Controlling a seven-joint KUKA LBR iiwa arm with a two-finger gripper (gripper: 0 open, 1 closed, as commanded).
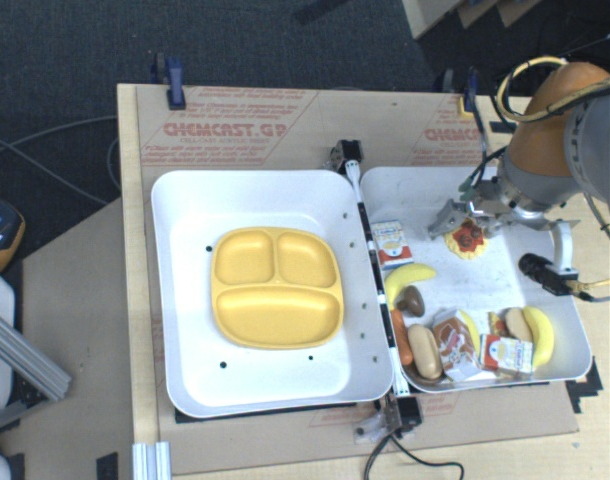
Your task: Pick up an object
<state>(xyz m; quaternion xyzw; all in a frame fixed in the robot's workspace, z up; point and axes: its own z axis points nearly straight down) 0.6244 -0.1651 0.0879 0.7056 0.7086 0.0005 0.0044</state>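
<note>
Judging from how things lie, the pick is at the grasp stage and nothing is lifted yet. The left bin [175, 268] holds a yellow divided plate [277, 288], lying flat near its middle with its three compartments bare. The right bin [415, 193] carries the clutter: a small carton [390, 240] by the dividing wall, a banana [409, 278] touching a brown egg-shaped piece [412, 301], then a carrot [397, 326], a sausage [424, 351], wrapped packets [455, 343] and a second banana [541, 334] along the near edge. Farther right, the gripper [472, 226] sits low over a red-and-yellow toy [468, 239], its fingers spread to either side; whether they actually clamp the toy cannot be told. Closing and lifting are what remain.
</note>
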